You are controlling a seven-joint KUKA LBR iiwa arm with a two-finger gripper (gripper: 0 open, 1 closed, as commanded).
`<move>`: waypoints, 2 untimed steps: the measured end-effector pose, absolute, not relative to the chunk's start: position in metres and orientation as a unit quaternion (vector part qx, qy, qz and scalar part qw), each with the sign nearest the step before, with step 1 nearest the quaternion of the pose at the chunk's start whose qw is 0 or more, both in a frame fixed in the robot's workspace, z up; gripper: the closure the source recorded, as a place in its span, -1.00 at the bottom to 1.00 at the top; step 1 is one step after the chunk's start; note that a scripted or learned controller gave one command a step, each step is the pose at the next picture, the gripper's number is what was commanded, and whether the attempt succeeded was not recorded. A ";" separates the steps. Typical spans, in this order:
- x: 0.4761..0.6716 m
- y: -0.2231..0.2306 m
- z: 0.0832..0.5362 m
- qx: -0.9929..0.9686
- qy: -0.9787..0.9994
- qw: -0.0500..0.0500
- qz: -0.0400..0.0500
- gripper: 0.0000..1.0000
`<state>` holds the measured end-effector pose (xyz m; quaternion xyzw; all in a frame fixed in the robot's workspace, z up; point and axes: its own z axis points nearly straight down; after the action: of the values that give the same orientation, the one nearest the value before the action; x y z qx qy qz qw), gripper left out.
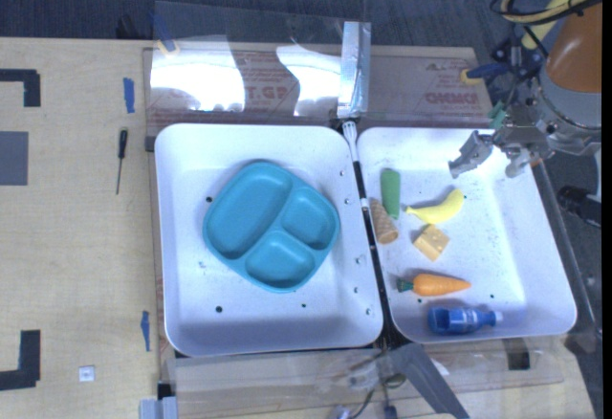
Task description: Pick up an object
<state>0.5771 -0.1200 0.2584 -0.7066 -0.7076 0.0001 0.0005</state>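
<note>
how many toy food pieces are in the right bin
5: a green pickle near the divider, a brown piece below it, a banana mid-bin, a cheese wedge under it, a carrot lower down.

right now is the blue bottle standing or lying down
Lying down: the blue bottle rests on its side along the right bin's near edge.

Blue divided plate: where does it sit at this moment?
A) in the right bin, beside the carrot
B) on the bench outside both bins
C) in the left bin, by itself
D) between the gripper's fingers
C. The blue divided plate lies flat in the left bin, while the carrot and the other small items are in the right bin.
</note>
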 end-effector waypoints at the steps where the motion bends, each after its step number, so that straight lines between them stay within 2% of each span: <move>1: 0.592 -0.126 0.095 -0.668 -0.744 0.004 0.002 -1.00; 2: 0.596 -0.127 0.112 -0.668 -0.744 -0.002 -0.001 1.00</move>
<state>0.5957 -0.1266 0.1116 -0.6680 -0.7442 -0.0015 -0.0022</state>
